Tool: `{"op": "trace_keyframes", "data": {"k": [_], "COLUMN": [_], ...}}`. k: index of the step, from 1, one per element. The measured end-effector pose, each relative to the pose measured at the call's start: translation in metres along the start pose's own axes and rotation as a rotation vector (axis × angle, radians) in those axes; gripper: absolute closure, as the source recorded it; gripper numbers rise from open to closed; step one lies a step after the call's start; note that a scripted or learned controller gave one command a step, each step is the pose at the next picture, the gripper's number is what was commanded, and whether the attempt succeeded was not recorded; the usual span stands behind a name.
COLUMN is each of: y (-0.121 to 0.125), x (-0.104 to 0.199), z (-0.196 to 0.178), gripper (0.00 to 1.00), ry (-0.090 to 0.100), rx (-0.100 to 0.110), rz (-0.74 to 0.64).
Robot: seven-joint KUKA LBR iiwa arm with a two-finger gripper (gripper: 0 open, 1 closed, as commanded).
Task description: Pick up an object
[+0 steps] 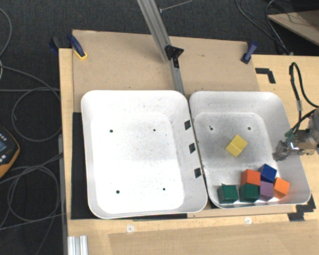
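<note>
The right bin holds a yellow block near its middle. A cluster of blocks sits in its near right corner: two green blocks, an orange block, a blue block, a purple block and another orange block. My gripper comes in at the bin's right rim, just above and right of the blue block. Nothing shows between its tips.
The left bin lies beside the right one. A metal pole slants down to the gap between the bins. Blue clamps hold the board at the back. Cables lie on the floor at left.
</note>
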State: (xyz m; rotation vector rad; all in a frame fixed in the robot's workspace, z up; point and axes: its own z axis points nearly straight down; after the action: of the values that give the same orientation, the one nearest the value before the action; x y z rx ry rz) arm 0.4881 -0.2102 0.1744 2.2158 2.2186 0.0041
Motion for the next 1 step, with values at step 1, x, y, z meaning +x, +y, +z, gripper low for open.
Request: {"op": "trace_keyframes", "data": {"k": [1], "y": [0.0021], "x": [-0.0005], "z": [-0.0444], "gripper": [1.00], "ry": [0.000], "rx": [-0.001], "rz": [-0.001]}}
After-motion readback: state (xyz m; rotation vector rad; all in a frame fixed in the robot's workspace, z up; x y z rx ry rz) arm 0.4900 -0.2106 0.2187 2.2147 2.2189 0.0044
